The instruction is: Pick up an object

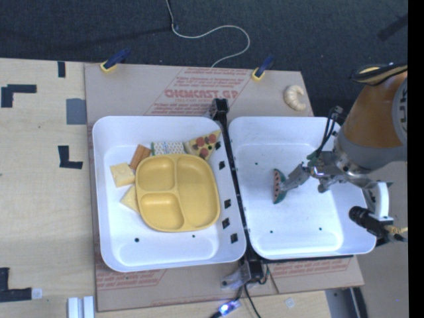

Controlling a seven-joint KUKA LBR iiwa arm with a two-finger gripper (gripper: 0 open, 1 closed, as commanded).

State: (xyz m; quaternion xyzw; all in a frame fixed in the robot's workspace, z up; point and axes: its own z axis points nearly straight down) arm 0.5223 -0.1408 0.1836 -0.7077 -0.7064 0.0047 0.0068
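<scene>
Item: watermelon-slice toy [277,185], lying in the right bin [298,240], near its middle. Pincer [286,187]: low at the toy's right edge; whether spread or pinching could not be told. Advice: the fingers should straddle the slice squarely before any lift. Left of the right bin: left bin [165,247] with yellow divided plate [177,192] and food pieces. Surface: cardboard sheet [199,91] clamped on the pale wooden tabletop [40,177]; dark carpet [79,12] beyond.

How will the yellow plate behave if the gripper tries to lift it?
The yellow plate looks like rigid plastic, so probably stiff and light. It is wide and shallow, so likely hard to pinch except at the rim. Glossy surface may slip.
</scene>
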